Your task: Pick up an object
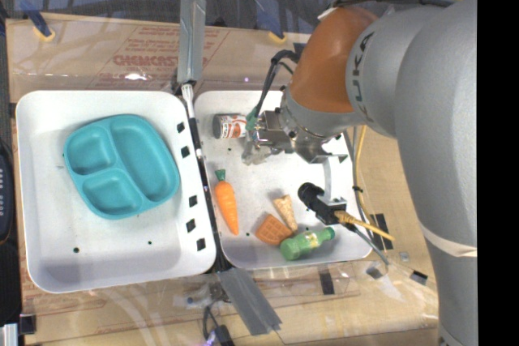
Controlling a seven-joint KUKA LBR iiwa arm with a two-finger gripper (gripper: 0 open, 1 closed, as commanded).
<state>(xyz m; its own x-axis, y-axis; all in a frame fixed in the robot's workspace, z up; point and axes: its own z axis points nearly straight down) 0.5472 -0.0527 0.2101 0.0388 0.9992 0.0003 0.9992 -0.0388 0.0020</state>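
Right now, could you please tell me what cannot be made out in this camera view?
All in the camera view:
1. The can: its right end is lost against the end effector, and its label is too small to read.
2. The end effector: blurred and shadowed by the arm, so whether it holds anything is unclear.
3. The right bin: its upper right part is covered by the arm.

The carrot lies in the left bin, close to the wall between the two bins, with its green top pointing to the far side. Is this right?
Not quite: the bin is wrong. The camera view shows the carrot in the right bin, close to the wall between the two bins, with its green top pointing to the far side. The left bin holds a teal divided plate.
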